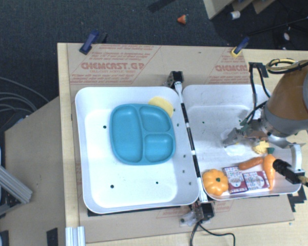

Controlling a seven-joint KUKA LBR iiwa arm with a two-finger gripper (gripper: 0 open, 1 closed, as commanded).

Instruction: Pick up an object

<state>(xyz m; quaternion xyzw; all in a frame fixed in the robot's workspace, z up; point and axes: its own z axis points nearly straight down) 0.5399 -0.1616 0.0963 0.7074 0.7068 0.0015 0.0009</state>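
Carrot point(251, 163) lay just below and beside my jaws point(239, 136) in the right bin point(210, 99), its long axis running left-right, nearly touching a second carrot point(270, 170). Whether my jaws were open or held anything, I could not tell.

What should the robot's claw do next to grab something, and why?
Probably go down a little. The gripper hangs in the right bin, just above something small and white, with a yellow piece beside it. I cannot see anything between its fingers, so nothing looks picked up yet.
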